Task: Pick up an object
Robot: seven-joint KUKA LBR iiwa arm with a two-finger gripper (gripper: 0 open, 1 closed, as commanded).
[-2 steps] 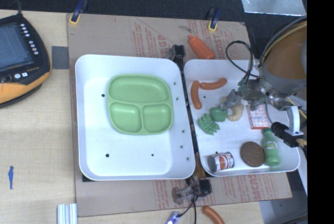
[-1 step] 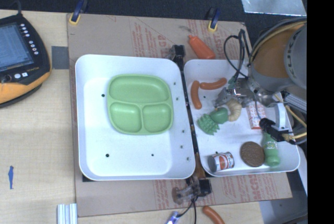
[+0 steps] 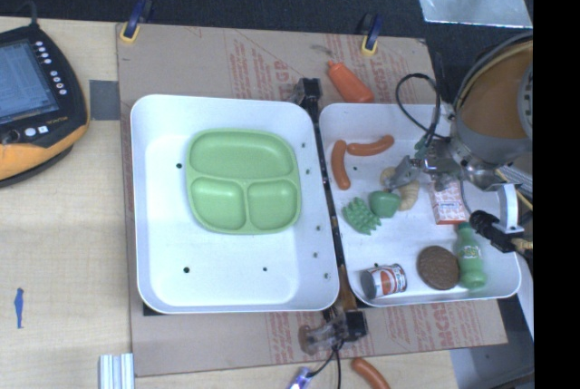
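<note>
Two white bins: the left bin point(image 3: 163, 287) at nine o'clock, the right bin point(image 3: 507, 287) at three; one green divided plate point(image 3: 243, 180); four toy sausages point(image 3: 370, 145) point(image 3: 340, 164) point(image 3: 349, 82) point(image 3: 370, 371); one tin can point(image 3: 385, 280); one brown cookie point(image 3: 439, 267); one green bottle point(image 3: 470, 258); two blue-and-yellow clamps point(image 3: 134, 21) point(image 3: 370, 34) at twelve o'clock.

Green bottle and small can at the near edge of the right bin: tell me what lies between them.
In the camera view, a brown round cookie-like disc lies between the green bottle and the small can, on the right bin floor.
</note>
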